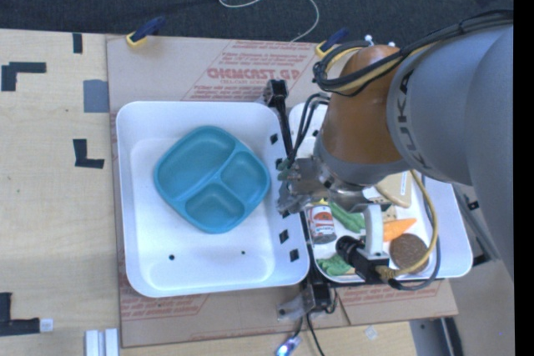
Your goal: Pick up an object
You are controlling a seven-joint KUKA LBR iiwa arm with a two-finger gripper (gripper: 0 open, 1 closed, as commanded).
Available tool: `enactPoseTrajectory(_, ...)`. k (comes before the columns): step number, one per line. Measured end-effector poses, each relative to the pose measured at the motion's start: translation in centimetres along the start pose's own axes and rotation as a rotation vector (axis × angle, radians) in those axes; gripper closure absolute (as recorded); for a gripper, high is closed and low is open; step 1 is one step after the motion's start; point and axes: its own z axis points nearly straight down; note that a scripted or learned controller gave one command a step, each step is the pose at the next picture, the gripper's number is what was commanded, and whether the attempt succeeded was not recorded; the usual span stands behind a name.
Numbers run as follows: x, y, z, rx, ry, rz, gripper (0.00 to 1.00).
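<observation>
My gripper hangs low over the left edge of the right bin, close to the wall it shares with the left bin. Just to its right lies a small can with a red and white label. Green pieces lie beside the can, and another green piece sits near the bin's front. An orange carrot-like piece and a brown round object lie further right. The arm hides much of this bin.
A blue divided plate lies in the left bin. A pale flat object lies under the arm in the right bin. Both bins rest on a cardboard sheet on the wooden bench.
</observation>
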Motion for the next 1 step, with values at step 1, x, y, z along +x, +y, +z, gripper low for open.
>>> enactPoseTrajectory(1, -0.39, -0.06, -0.62, 0.008, -0.004, 0.004, 1.0)
